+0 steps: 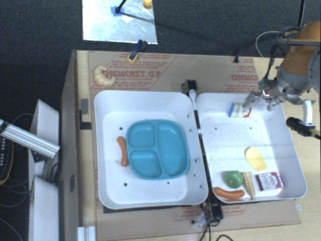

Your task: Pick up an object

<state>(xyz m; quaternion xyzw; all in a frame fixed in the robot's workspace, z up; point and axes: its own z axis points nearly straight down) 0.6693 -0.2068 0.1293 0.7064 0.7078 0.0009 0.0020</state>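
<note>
small blue-and-white object (237, 110): far edge of right bin (296, 149), touching or between the fingers (249, 103); whether gripped, cannot tell. gripper (251, 102): at bin's far right corner, opening unclear. near edge of right bin: yellow piece (256, 159), green item (232, 178), sausage (228, 194), cone (249, 185), maroon box (269, 181). left bin (105, 134): blue divided tray (157, 148), second sausage (122, 151) beside it.

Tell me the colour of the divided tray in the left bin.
The tray is light blue, seen best in the camera view.
</note>
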